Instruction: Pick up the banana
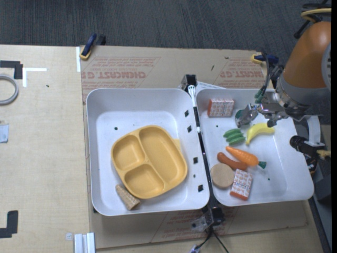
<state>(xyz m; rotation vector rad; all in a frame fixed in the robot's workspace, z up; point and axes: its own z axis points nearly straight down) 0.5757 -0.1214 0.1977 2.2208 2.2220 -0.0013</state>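
The yellow banana lies in the right bin, in its upper middle, with its stem end pointing right. My gripper hangs just above the banana's far side. Its fingers are spread apart, one silver fingertip to the banana's upper left and the other to its upper right. Nothing is held between them, and the banana rests on the bin floor. The orange-banded arm reaches in from the right edge.
Beside the banana lie a green pod, a carrot, a sausage, a round cracker, a small orange box and a boxed snack. The left bin holds a yellow divided plate and a bread wedge.
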